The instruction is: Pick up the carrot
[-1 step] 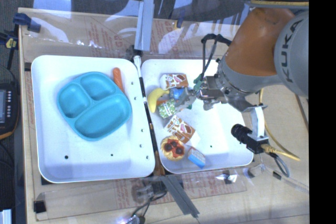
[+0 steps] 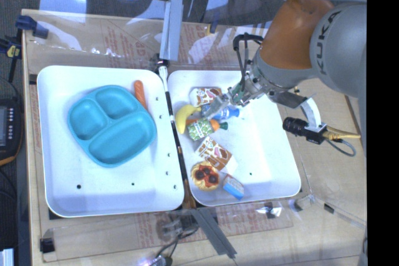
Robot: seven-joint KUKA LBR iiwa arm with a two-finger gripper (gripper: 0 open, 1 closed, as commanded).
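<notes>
Your slim orange carrot (image 2: pixel 139 94) lies in the left white bin (image 2: pixel 56 134), touching the blue divided plastic plate (image 2: pixel 112 124) at its one o'clock. The gripper (image 2: pixel 235 96) hangs over the right bin's (image 2: pixel 274 159) clutter by the yellow banana (image 2: pixel 186 115).

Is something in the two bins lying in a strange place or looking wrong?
Yes. The carrot lies in the left bin, on the bin floor beside the blue plate, while the claw is down in the right bin among the piled toy foods, away from it. Nothing looks spilled or broken.
</notes>
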